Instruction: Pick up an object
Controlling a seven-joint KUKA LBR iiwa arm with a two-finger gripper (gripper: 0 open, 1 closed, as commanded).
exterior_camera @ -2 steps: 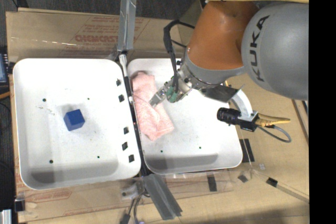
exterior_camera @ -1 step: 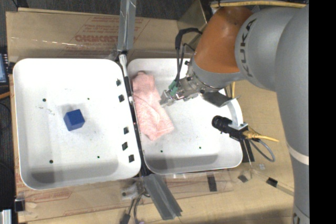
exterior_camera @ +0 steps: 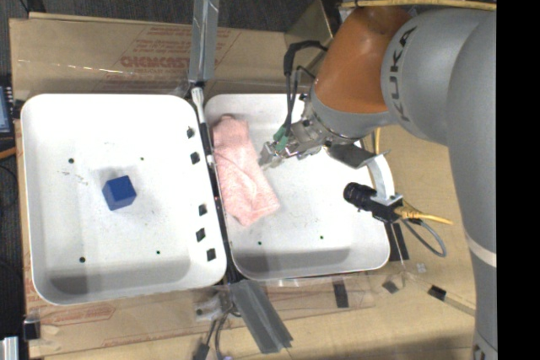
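Note:
A pink cloth (exterior_camera: 242, 169) lies crumpled along the left side of the right bin (exterior_camera: 337, 253). A small blue cube (exterior_camera: 120, 191) sits in the left bin (exterior_camera: 51, 122), left of its middle. My gripper (exterior_camera: 274, 149) hangs over the right bin, just right of the cloth's upper part and close to its edge. The metal fingertips point left toward the cloth, and I see nothing between them. The grey arm with its orange band comes in from the upper right.
A metal divider with black clips (exterior_camera: 202, 181) runs between the two bins. A black cylinder with a yellow cable (exterior_camera: 371, 200) sticks out at the right bin's right rim. Brown cardboard (exterior_camera: 101, 46) lies under and behind the bins.

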